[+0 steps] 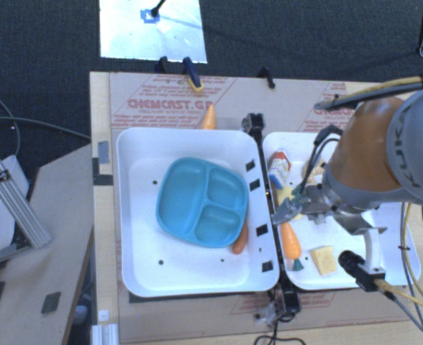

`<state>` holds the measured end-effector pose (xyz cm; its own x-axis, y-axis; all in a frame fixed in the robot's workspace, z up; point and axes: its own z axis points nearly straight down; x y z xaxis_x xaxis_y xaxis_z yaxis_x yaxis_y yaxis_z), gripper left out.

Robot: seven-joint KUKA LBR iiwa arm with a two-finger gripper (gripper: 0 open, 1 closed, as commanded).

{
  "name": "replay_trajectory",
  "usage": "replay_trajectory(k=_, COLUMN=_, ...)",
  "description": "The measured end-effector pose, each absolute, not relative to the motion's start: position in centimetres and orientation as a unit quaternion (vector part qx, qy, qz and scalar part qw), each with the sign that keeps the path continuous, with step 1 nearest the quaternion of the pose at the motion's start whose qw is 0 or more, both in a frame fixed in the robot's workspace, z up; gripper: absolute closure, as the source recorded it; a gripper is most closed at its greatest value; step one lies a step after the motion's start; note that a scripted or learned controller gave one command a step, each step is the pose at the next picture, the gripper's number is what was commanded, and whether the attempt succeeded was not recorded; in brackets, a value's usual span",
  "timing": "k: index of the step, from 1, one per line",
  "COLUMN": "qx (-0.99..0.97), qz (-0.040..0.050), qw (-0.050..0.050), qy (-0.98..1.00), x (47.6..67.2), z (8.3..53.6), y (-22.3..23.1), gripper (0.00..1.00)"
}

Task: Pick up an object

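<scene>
The arm [384, 149] reached in from the right over the right bin [395, 264], its orange band above the wrist plainly visible. The tool [289, 210] sat low at the left side of that bin, close to the divider between the two bins; how far it was open could not be told, and nothing was seen held in it. Just below the tool lay a carrot [291, 241], orange with a green end, pointing toward the near edge. A pale yellow block [324, 259] rested near the carrot, to its right. A small bottle with a red and white label [278, 169] lay in the far left corner of the same bin. The left bin [136, 264] carried a blue divided plate [203, 202], with a second orange piece [239, 241] partly tucked under its near right edge. Both bins stood on the tabletop [168, 103].
</scene>
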<state>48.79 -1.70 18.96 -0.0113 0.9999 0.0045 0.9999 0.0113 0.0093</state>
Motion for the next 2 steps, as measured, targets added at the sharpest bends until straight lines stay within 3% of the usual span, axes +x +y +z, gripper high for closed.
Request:
replay_trajectory(k=1, qx=0.705, qz=0.002, qw=0.001, qy=0.71, x=48.83, z=19.52, y=-2.16, gripper=1.0)
replay_trajectory(k=2, qx=0.705, qz=0.0017, qw=0.001, qy=0.709, x=48.81, z=19.48, y=-2.16, gripper=0.0)
